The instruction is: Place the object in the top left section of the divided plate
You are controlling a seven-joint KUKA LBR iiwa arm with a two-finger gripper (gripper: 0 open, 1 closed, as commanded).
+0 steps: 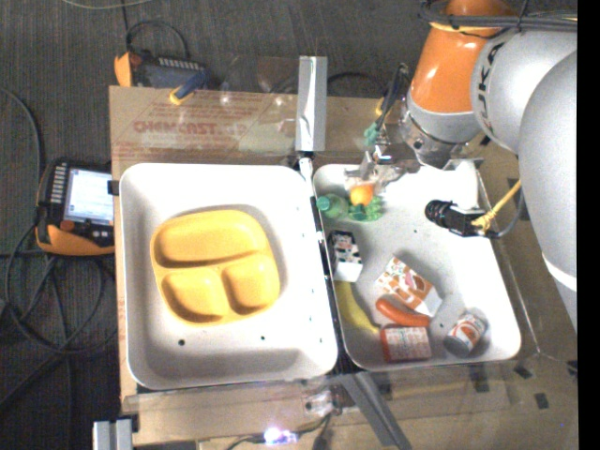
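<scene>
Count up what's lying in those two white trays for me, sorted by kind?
Yellow divided plate: 1
Food shapes: 3 (orange-and-green piece, banana, red sausage)
Boxes and packets: 3 (small box, white-and-orange carton, red-labelled pack)
Tin can: 1
Total: 8

Two white bins stand side by side: the left bin point(141, 251) and the right bin point(450, 265). The left holds one yellow divided plate point(217, 265) with three sections. The right holds seven things: one orange-and-green toy point(362, 199), one small carton point(345, 254), one banana point(354, 312), one white packet point(407, 282), one red sausage point(403, 311), one red-labelled tin point(406, 343) and one can point(466, 332).
</scene>
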